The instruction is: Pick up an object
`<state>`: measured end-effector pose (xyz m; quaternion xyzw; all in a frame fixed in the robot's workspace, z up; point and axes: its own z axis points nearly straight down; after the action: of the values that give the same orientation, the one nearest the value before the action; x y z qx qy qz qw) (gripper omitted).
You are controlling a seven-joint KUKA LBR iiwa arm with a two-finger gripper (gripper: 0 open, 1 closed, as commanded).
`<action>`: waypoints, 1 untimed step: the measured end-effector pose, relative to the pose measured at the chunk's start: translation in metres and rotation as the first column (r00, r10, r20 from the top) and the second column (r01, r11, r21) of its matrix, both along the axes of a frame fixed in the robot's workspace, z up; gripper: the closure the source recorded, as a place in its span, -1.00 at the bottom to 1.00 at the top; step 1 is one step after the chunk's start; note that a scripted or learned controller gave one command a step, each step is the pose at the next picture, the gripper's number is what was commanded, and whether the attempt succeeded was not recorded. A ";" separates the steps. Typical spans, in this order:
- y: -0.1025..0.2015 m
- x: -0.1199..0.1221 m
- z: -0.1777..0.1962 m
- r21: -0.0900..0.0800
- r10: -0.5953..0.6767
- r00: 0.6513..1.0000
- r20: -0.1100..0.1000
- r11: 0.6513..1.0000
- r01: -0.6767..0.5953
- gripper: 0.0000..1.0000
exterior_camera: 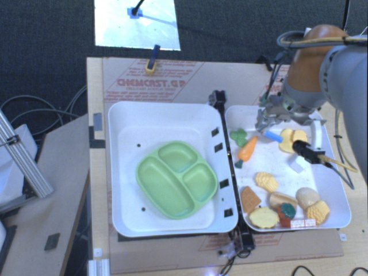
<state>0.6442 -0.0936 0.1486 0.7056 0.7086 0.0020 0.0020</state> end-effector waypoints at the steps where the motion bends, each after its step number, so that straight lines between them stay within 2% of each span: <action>1: 0.002 0.000 0.044 0.000 0.001 1.000 0.000 1.000 -0.001 1.00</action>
<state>0.6438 -0.0920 0.1922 0.7054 0.7088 0.0018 0.0019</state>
